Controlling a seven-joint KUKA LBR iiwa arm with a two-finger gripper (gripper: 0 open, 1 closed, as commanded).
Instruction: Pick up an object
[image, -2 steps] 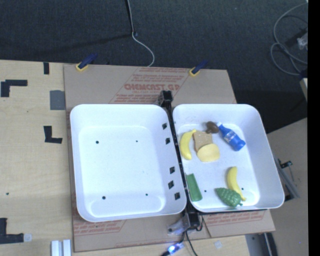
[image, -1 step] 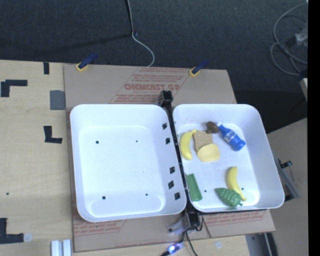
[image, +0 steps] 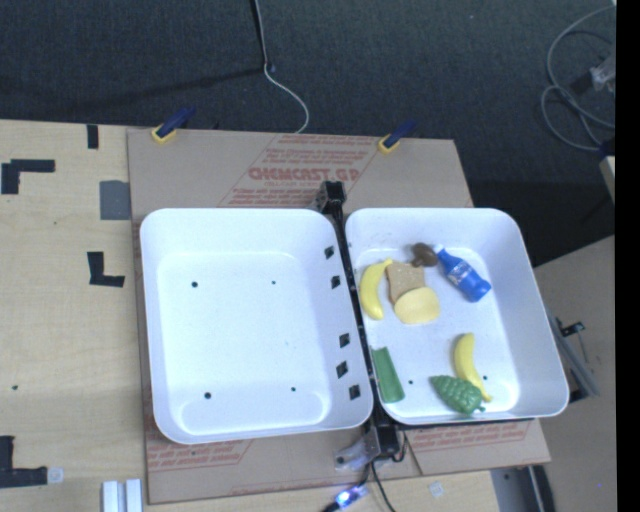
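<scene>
Six small things lie in the right-hand shallow white bin (image: 520, 300), while the left-hand white bin (image: 170, 300) beside it holds only bare floor. Near the dividing wall rests a curved yellow plastic banana (image: 372, 290), touching or just beside a tan bread-like block (image: 403, 278) and a round yellow lump (image: 418, 306). A blue plastic bottle (image: 464, 277) lies tilted nearby, next to a small brown piece (image: 423, 254). Lower down are a green stick-shaped piece (image: 388, 376), a second small yellow banana (image: 466, 358) and a bumpy green toy vegetable (image: 456, 394). Of the arm and its end effector I cannot tell anything, grip included. Judging by this, the pick has not yet begun; the next move calls for choosing a well-separated target, likely the blue bottle or green stick, and descending squarely over it.
</scene>
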